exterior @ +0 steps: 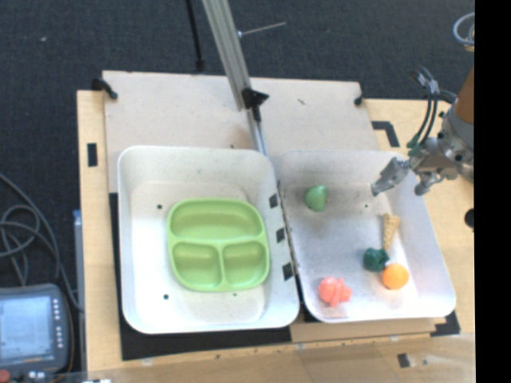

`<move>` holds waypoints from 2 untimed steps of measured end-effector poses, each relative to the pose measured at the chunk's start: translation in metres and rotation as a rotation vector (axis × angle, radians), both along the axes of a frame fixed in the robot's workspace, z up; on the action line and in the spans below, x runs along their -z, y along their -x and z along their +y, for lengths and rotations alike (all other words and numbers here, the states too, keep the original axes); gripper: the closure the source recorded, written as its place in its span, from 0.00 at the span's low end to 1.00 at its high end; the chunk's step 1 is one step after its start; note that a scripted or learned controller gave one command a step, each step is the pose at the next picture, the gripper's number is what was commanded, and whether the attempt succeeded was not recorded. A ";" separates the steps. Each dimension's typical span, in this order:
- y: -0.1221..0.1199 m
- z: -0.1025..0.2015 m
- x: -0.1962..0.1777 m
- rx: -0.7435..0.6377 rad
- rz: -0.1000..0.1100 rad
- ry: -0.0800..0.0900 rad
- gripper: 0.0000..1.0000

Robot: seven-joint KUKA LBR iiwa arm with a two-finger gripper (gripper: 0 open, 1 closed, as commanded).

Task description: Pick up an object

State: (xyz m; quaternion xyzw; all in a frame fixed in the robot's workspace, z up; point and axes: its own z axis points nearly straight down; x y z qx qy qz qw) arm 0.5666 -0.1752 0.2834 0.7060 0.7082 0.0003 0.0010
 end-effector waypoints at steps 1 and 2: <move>0.000 0.000 0.000 0.001 0.000 0.000 0.00; -0.007 0.004 0.046 0.002 0.004 0.000 0.00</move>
